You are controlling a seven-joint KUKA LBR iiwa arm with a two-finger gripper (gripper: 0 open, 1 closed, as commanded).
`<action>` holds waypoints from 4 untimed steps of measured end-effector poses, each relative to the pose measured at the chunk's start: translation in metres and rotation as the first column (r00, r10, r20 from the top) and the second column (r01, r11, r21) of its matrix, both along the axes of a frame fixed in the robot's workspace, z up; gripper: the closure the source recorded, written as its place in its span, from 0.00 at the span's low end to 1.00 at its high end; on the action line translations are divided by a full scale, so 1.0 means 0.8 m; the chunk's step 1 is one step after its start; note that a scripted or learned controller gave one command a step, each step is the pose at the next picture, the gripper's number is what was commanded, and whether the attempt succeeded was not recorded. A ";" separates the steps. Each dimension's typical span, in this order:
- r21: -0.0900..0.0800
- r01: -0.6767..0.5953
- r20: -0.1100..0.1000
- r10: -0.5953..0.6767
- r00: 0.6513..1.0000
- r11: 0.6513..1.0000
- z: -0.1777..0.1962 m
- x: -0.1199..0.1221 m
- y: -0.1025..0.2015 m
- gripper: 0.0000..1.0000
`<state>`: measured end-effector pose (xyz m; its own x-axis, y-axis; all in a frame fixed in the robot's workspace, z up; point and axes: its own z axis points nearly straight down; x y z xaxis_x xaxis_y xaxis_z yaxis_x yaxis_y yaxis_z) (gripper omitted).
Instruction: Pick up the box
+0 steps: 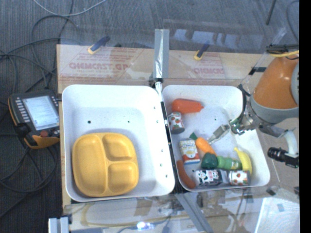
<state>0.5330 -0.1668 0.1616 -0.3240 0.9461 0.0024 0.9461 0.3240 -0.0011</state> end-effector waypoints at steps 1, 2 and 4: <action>-0.009 -0.156 0.013 0.156 0.988 0.988 -0.089 0.072 0.048 0.00; -0.007 -0.142 0.014 0.143 0.990 0.990 -0.090 0.137 0.056 0.00; -0.014 -0.103 -0.016 0.103 0.995 0.995 -0.082 0.165 0.072 1.00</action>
